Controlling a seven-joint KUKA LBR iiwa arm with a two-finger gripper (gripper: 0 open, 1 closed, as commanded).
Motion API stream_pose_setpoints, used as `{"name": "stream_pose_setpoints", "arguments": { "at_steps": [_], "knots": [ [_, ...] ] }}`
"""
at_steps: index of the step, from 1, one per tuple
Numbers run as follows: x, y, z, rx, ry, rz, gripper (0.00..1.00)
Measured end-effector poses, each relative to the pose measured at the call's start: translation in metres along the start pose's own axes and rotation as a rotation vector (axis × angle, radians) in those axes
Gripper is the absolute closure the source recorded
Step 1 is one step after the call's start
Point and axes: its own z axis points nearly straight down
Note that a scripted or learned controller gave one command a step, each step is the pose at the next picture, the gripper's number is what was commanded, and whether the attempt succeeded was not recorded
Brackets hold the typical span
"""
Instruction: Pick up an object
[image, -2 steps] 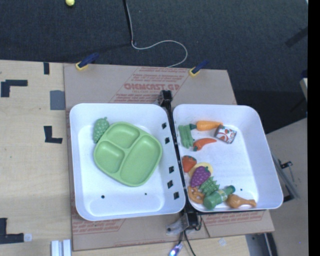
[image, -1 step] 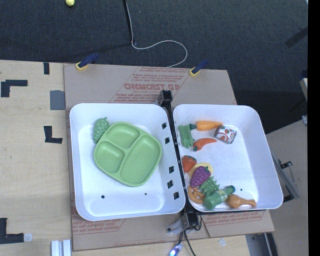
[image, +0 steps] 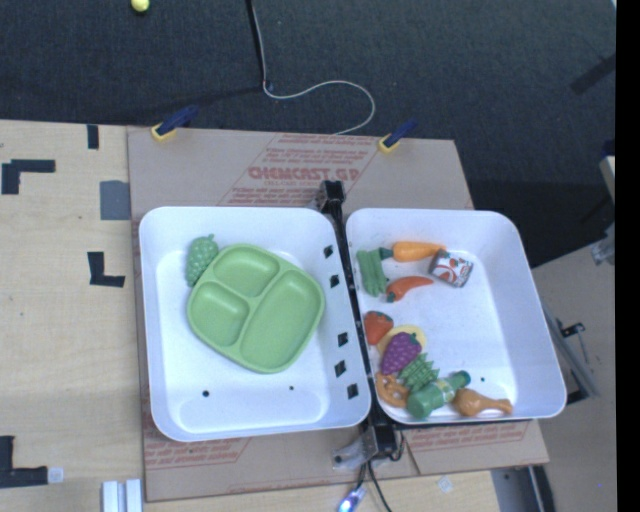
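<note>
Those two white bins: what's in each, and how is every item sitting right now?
Green divided plate: flat in left bin.
Green grapes: touching plate's upper-left edge.
Small can: on its side, right bin.
Carrot: lying flat beside the can.
Purple grapes: in the toy pile by the divider.

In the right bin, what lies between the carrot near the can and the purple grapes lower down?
In the camera view, between the carrot and the purple grapes lie an orange-red pepper and a yellow piece right above the grapes.
</note>
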Motion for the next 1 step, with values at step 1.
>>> {"name": "stream_pose_setpoints", "arguments": {
  "at_steps": [1],
  "knots": [
    [0.0, 0.0001, 0.0065, -0.001, -0.001, 0.0, 1.0]
  ]
}}
